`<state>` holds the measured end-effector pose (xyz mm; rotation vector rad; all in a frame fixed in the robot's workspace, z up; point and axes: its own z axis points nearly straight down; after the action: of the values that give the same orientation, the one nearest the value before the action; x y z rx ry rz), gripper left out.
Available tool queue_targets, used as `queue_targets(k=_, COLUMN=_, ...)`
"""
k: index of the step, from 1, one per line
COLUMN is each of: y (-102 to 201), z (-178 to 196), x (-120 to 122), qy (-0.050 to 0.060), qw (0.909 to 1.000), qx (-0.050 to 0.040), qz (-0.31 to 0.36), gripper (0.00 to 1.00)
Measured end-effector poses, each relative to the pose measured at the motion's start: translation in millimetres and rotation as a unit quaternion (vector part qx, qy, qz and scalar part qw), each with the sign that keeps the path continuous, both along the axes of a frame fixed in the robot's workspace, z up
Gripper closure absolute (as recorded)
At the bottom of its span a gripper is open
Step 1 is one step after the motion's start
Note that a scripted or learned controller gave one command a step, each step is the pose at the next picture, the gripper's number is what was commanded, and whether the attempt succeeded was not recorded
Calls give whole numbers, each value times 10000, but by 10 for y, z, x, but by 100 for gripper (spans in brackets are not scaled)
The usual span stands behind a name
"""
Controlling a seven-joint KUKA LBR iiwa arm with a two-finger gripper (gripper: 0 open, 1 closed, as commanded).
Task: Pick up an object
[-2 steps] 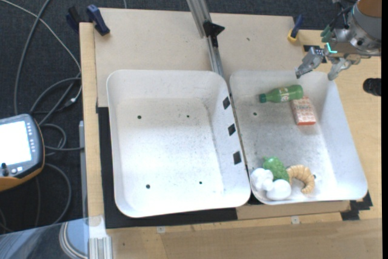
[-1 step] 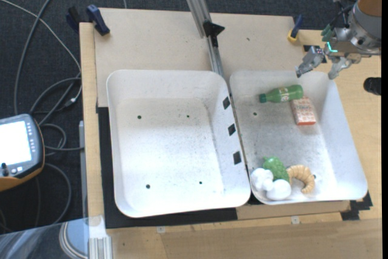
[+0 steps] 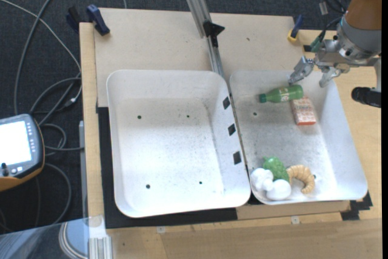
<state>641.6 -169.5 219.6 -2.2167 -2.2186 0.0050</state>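
Hovering at the upper right of the frame, over the far rim of the right bin [image 3: 339, 148] — the gripper [image 3: 315, 71], fingers spread apart, nothing between them.

Lying just below and a bit left of the gripper, on the bin floor: a small green bottle [image 3: 281, 94]. Close, but not touching. Long axis running approx. left to right across the frame, cap end pointing left, fat end nearer the fingers. Probably the easiest thing to grab, since closest.

Sitting right beside the bottle, lower right of it: a little orange box [image 3: 304, 111]. Could be getting in the way if the fingers are coming down too far to the right.

Resting well apart, at the bottom corner of the same bin: white balls [image 3: 270, 183], a green lump [image 3: 274, 166], a tan curled thing [image 3: 303, 177] — bunched together.

Needing a short drop down and left, w/ fingers closing across the bottle's thin side, not along its length.
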Motion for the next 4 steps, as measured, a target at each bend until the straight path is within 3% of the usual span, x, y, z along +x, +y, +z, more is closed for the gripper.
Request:
queue_targets(k=2, y=103, z=-1109, x=-15, qy=3, qw=10000, qx=2, qz=3, gripper=0)
queue_targets(k=3, y=99, z=-956, x=4, qy=-36, qw=10000, qx=-3, qz=1, gripper=100)
queue_targets(k=4, y=90, z=-298, x=25, qy=-77, qw=10000, qx=-20, qz=2, gripper=100)
